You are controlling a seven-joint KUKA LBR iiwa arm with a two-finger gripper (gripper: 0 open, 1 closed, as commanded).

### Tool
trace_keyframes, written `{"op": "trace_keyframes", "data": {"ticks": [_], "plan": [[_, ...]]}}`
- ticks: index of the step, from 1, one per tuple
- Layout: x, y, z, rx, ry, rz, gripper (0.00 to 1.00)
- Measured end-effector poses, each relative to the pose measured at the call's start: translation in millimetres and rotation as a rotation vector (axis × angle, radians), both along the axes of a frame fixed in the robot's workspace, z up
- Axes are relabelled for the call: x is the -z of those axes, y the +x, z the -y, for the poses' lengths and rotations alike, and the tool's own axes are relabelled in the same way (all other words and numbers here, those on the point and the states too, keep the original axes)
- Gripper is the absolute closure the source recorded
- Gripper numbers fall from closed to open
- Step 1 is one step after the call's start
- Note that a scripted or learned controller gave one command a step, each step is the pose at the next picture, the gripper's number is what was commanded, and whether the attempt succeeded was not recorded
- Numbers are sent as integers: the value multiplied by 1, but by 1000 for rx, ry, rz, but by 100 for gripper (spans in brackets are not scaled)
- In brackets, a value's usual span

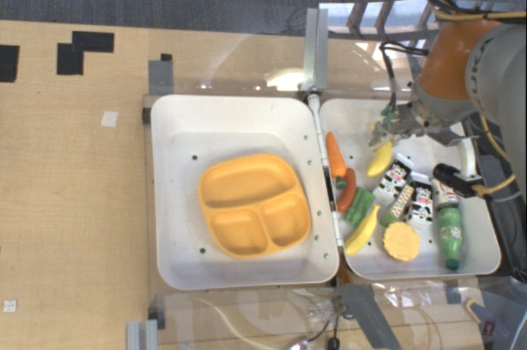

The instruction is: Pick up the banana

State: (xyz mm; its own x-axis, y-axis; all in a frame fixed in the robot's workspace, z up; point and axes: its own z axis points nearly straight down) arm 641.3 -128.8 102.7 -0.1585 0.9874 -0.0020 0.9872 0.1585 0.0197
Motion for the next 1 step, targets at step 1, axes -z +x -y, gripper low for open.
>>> {"op": "trace_keyframes", "data": {"ticks": [1], "plan": [[-85,29,-88,152,1,-13,100]]}}
